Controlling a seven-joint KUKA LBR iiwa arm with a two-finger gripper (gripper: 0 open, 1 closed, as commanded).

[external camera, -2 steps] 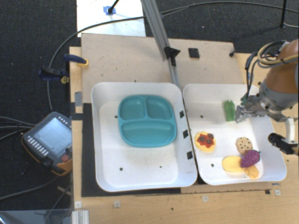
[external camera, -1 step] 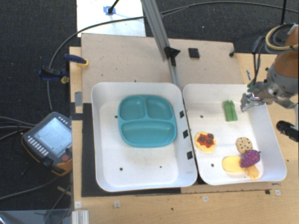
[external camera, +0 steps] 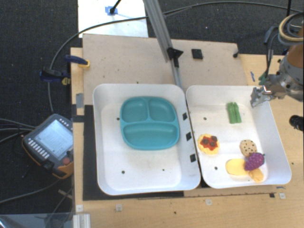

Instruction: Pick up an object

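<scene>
The right bin (external camera: 268, 127) holds several toy foods. A green bean-like piece (external camera: 233, 112) lies near its far side. A small round pizza (external camera: 208, 143) sits toward the bin's left. At the near right are a speckled cookie (external camera: 247, 147), a purple grape bunch (external camera: 254, 161) and a yellow piece (external camera: 236, 166) under the grapes. My gripper (external camera: 259, 96) hangs over the bin's far right rim, to the right of the green piece and apart from it. Nothing shows between its fingers.
The left bin (external camera: 107, 146) bears a teal divided plate (external camera: 149, 123). A grey pole (external camera: 159, 25) slants in from the top to a clamp between the bins. A teach pendant (external camera: 50, 144) and cables lie on the floor at left.
</scene>
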